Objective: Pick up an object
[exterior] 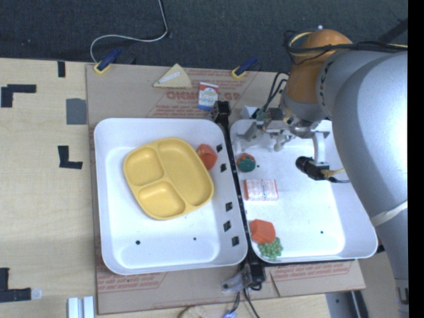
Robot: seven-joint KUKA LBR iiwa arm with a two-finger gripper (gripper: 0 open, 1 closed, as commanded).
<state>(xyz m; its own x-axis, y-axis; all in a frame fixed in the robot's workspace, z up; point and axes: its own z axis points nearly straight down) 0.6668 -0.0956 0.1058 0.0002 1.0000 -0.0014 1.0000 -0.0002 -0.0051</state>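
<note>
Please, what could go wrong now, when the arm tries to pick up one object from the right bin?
1. The gripper hangs at the far end of the right bin, close to the divider between the bins; a descent here might strike the wall.
2. The small teal ball is round and may roll away from the fingers.
3. The orange piece and the green cluster lie touching near the bin's front edge, so a grasp there could catch both or neither.

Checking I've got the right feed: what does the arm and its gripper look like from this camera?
The arm is a bulky, rounded grey body with an orange band above the wrist. Thin black cables loop over the orange section and run down towards the gripper, which is a small metallic grey assembly. A black cylindrical part sticks out below the wrist.
</note>
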